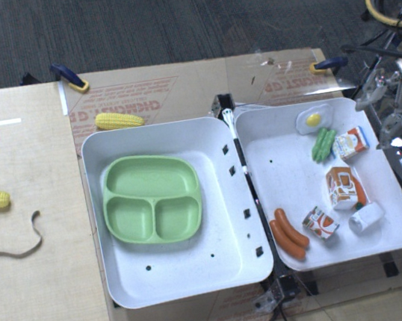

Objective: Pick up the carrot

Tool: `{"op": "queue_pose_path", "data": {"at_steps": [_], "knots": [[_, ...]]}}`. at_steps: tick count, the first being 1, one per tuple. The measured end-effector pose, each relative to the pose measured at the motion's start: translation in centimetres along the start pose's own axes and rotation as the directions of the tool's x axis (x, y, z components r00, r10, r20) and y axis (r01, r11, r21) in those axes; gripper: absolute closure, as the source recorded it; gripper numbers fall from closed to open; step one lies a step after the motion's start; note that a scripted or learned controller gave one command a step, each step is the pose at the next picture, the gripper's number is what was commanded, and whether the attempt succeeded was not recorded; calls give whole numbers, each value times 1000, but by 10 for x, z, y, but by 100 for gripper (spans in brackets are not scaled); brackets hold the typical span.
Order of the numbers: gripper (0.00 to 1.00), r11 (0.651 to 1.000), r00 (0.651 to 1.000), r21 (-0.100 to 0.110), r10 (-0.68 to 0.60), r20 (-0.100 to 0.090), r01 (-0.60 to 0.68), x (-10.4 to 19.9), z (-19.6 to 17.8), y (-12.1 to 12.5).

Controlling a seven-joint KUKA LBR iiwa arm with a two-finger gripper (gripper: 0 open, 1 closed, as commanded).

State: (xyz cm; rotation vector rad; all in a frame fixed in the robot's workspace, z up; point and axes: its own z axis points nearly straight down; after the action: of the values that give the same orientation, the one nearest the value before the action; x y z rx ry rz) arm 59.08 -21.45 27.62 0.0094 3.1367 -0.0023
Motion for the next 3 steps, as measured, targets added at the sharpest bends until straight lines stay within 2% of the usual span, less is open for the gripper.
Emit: {"op": "queue_pose_path", "data": {"at_steps": [1,2,3], "knots": [[0,998,998,-1,-62,0,62,-43,111,35],[0,995,995,-1,-101,1,101,-18,183,89],[0,964,964,0,266,2,-266,-68,182,123]]}}
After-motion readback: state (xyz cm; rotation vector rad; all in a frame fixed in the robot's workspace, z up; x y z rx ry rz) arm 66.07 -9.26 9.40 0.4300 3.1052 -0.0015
